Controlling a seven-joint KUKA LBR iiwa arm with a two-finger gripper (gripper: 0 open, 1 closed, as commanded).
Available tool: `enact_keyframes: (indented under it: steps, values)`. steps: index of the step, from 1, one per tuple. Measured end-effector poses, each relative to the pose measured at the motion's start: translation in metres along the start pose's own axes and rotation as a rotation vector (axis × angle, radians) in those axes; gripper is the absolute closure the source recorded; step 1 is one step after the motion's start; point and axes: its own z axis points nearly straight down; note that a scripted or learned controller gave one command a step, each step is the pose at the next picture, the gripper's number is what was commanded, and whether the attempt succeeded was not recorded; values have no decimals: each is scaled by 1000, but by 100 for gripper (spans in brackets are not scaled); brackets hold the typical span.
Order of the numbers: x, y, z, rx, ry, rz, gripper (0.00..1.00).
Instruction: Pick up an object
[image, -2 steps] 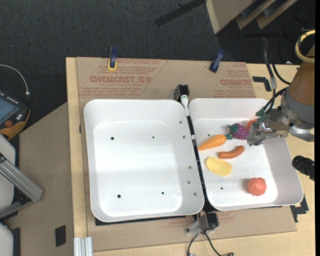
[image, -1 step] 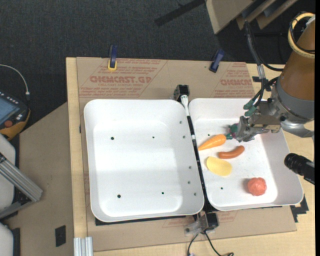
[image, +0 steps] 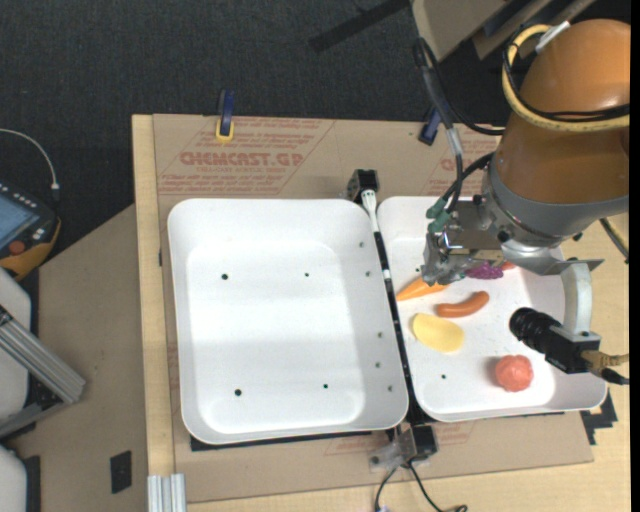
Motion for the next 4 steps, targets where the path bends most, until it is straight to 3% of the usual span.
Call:
enact_keyframes:
  steps: [1,2,3,4]
  values:
    - [-33,19,3,-1,-3,10,100]
    - [5,-1,5,5,0,4,100]
    - [-28,0,0,1,-2,11,100]
    - [-26,1,-10,-2,-2,7,100]
